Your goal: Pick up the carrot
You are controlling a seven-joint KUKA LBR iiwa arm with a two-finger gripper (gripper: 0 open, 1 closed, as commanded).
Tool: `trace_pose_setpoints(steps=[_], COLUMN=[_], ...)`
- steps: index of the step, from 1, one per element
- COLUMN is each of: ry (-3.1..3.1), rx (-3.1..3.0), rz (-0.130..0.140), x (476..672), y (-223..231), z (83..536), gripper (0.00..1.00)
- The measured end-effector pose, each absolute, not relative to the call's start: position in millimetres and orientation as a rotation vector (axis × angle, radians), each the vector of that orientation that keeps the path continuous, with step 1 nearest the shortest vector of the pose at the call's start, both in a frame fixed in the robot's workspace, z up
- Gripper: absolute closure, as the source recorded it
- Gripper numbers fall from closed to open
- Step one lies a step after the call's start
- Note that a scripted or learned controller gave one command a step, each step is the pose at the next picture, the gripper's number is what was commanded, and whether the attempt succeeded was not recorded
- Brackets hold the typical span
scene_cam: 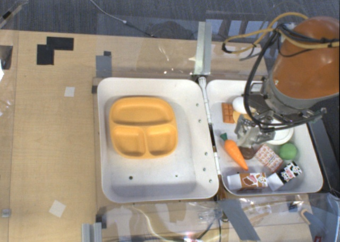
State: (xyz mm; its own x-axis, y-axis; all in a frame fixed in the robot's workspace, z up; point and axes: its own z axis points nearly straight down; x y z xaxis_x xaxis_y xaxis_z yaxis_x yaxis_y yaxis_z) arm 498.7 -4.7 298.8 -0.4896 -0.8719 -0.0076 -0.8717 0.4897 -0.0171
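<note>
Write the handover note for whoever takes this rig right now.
Gripper: low over the right white bin, just right of the carrot's leafy end; grip state unreadable.
Orange toy carrot with green top: lying in that bin near its left wall, tip pointing toward the small brown carton.
Left white bin holds the yellow divided tray.
Done: arm is positioned by the carrot.
Left: grasp and lift it.

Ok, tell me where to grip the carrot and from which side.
Grip the carrot across its thicker middle, coming straight down from above. It lies flat and slanted, green top up-left, tip toward the brown carton. Its left side looks open; the gripper hangs close on the right.
</note>
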Motion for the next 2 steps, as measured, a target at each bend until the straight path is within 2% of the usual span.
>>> trace_pose_setpoints(steps=[1, 2], ry=[2.448, 2.497], rx=[-1.966, -1.882], rz=[0.004, -0.021], x=[509.0, 514.7], y=[39, -29], z=[184, 385], gripper=[1.0, 1.0])
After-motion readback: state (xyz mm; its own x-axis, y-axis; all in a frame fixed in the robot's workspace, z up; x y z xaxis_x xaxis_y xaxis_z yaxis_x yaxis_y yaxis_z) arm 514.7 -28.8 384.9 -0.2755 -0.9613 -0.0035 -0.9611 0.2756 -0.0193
